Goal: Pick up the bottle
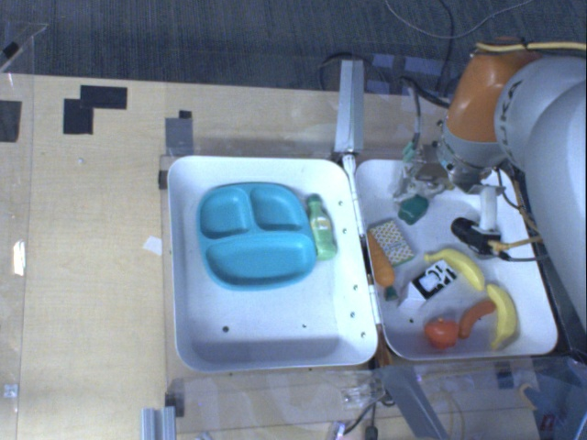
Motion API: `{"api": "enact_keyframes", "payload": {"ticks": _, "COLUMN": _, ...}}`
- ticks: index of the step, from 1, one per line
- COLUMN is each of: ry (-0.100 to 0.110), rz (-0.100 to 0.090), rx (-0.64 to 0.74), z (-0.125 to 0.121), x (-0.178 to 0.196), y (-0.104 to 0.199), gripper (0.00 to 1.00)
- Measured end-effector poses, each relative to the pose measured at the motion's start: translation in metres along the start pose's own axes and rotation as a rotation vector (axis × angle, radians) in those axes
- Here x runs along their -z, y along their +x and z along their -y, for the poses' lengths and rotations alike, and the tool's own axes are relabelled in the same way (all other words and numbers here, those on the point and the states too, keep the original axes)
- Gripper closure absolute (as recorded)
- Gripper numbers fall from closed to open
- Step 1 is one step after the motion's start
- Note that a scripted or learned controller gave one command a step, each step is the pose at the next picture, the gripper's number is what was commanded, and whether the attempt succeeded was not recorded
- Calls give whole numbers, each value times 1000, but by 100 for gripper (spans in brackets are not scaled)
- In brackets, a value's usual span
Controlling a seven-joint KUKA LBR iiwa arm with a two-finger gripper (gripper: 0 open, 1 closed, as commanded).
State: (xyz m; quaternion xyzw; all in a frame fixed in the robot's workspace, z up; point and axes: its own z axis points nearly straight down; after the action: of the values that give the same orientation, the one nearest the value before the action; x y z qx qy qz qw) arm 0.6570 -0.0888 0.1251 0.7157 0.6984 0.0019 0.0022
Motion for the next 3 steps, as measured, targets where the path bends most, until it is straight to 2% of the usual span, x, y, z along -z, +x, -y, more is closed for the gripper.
{"api": "enact_keyframes", "payload": {"ticks": 1, "ry": -12, "rz": 0, "rx": 73, "z": 6, "x": -31, "y": -3, "gripper": 100}}
{"api": "enact_keyframes", "payload": {"ticks": 2, "ry": -2, "rz": 0, "rx": -29, "z": -8, "x": 62, "y": 12, "gripper": 100}}
{"api": "enact_keyframes", "payload": {"ticks": 3, "ry": -1, "rz": 0, "rx": 57, "z": -13, "x": -28, "y": 8, "gripper": 100}}
